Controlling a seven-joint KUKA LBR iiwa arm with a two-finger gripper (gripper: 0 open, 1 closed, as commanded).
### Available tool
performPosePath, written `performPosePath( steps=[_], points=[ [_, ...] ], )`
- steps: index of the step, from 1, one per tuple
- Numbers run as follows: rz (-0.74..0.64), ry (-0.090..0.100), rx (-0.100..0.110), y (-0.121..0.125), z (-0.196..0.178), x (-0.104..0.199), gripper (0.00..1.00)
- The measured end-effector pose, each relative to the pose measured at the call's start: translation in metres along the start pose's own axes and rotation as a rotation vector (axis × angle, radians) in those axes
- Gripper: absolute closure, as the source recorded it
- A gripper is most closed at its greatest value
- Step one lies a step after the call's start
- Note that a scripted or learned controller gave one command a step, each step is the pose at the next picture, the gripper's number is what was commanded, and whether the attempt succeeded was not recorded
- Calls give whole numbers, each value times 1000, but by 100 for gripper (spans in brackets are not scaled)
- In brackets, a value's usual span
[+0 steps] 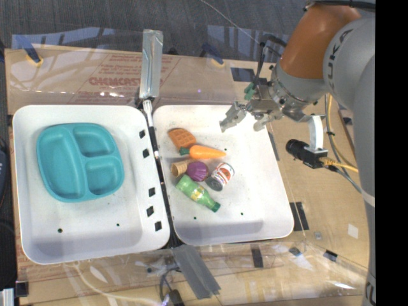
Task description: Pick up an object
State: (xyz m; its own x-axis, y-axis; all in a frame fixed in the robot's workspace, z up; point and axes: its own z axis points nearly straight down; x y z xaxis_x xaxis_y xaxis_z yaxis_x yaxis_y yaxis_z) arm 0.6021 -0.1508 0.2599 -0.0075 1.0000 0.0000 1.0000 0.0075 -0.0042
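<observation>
The right bin (268,196) holds a cluster of toy food: a brown waffle (181,137), an orange carrot (207,152), a purple round piece (197,170) beside a small tan cone (179,167), a small can (221,174) and a green bottle (197,193). My gripper (246,120) hangs above the bin's far right part, up and to the right of the carrot. Its two pale fingers (231,118) stand spread apart with nothing between them.
The left bin (25,234) carries a teal divided plate (80,160). A metal strip (150,65) stands at the back between the bins. Bare white floor lies along the front and right of the right bin.
</observation>
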Motion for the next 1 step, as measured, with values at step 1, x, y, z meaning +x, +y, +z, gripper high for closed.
performPosePath(
  steps=[1],
  points=[
    [-412, 0, -2, -31, 169, 31, 0]
  ],
)
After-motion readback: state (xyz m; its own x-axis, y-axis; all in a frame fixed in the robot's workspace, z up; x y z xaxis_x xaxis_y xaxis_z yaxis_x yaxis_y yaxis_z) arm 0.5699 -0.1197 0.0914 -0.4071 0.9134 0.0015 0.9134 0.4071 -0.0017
